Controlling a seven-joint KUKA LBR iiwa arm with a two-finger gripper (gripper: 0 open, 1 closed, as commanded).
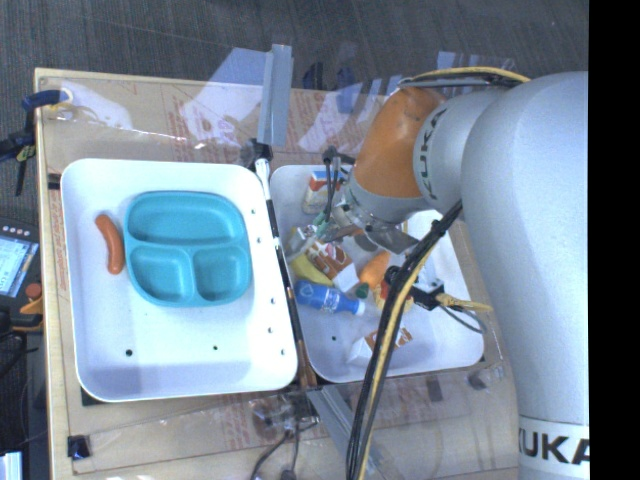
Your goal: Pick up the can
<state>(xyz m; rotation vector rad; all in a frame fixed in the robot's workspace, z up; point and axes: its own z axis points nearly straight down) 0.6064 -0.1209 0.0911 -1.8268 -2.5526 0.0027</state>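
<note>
The arm reaches in from the right over the right bin point(455, 343), its orange band above the wrist. My gripper point(316, 232) points down and to the left into the clutter at the bin's upper left. A small can-like object point(319, 187) with white, red and blue print lies just above the gripper near the bin's far left corner; the wrist partly hides it. Nothing is visibly held by the gripper. Under the gripper lies a brown and red snack packet point(330, 260).
A blue bottle point(328, 299) lies across the middle of the right bin, beside an orange item point(373, 267). Another packet point(385, 340) sits near the front. The left bin point(150, 368) holds a blue divided tray point(190, 245) and a sausage point(110, 241).
</note>
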